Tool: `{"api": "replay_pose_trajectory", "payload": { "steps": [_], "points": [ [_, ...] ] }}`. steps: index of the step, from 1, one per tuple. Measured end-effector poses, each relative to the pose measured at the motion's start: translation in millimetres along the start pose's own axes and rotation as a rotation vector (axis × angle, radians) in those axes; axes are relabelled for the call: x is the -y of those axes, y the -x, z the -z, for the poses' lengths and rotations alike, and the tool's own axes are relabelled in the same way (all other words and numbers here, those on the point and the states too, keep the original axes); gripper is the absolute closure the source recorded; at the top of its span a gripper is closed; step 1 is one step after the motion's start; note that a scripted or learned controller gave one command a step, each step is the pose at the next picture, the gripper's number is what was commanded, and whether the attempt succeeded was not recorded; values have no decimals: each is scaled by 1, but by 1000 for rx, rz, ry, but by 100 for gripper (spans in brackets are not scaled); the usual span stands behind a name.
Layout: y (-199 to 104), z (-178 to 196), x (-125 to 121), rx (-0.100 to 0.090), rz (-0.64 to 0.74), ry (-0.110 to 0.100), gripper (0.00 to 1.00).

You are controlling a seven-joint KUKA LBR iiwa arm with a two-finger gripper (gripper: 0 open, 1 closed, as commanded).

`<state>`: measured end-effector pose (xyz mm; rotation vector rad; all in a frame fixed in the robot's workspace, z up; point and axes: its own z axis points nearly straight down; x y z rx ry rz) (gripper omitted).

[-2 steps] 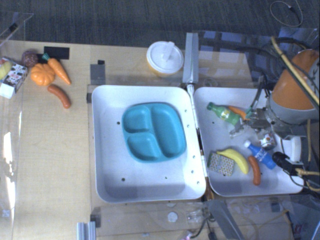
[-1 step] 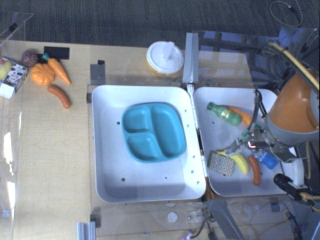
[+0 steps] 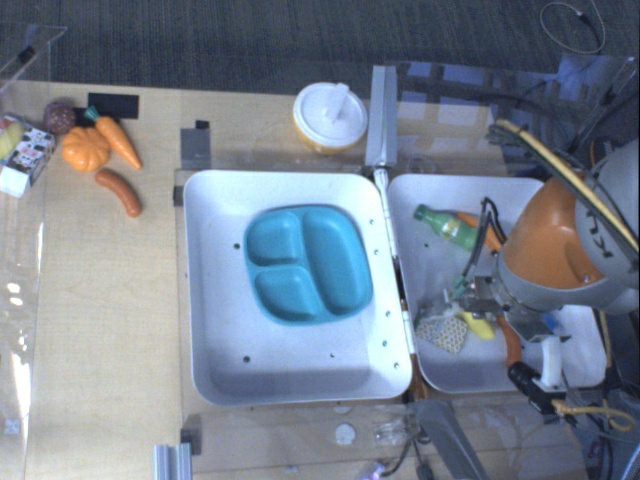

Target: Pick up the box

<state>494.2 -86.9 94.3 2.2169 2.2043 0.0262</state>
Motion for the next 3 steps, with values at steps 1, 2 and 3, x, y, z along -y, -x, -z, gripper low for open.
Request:
{"api": "replay_pose_trajectory", "payload": {
  "steps": [1,2,3],
  "points": [
    [-1,12,-4,0,2,10,100],
    [-43,99,5,-2,236,-19,100],
    [-44,104,-53,-2,291,-19,100]
  ]
}}
